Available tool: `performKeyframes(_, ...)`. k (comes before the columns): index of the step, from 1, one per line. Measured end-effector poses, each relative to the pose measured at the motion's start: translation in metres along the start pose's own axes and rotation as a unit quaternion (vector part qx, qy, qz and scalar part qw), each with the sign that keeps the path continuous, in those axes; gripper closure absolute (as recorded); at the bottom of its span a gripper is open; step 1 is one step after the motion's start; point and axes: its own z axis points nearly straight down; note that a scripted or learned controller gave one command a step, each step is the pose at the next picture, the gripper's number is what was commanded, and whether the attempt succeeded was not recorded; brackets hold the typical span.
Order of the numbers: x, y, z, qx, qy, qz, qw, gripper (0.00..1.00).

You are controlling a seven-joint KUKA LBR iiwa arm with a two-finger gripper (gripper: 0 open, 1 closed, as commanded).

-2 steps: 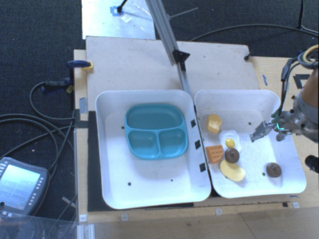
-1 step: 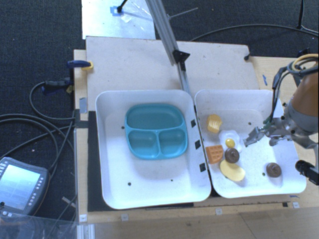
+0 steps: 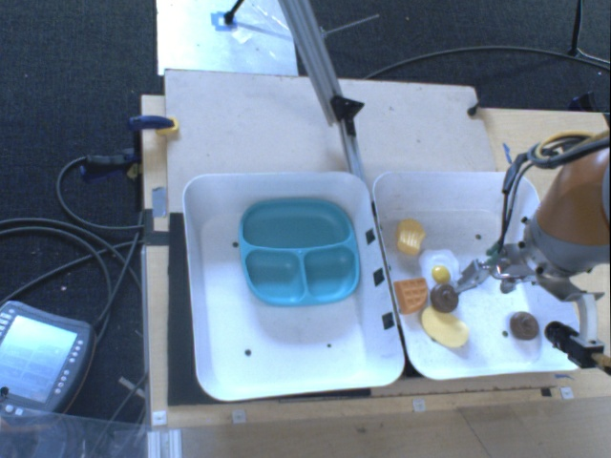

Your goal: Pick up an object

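gripper (image 3: 460, 284) was low in the right bin (image 3: 477, 194), reaching leftward; whether it was open or closed, could not tell. a dark round piece (image 3: 444, 299) sat right at its tip, contact uncertain. a yellow flat piece (image 3: 445, 329) lay just below, an orange block (image 3: 411, 295) beyond the tip to the left. a second dark round piece (image 3: 522, 325) sat behind, toward the arm. judged mid-approach, nothing lifted; next move called for centering over one piece before closing.

The arm (image 3: 573, 208) shows a rounded orange band, grey metal beneath, dark cables looping above, perhaps yellow-striped.
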Motion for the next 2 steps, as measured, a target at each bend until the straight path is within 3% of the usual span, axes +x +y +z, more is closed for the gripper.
performKeyframes(1, 0.000, 0.000, 0.033, -0.001, 0.000, 0.000, 1.0000, 0.00)
performKeyframes(2, 0.000, 0.001, 0.021, -0.003, -0.001, 0.000, 1.0000, 1.00)
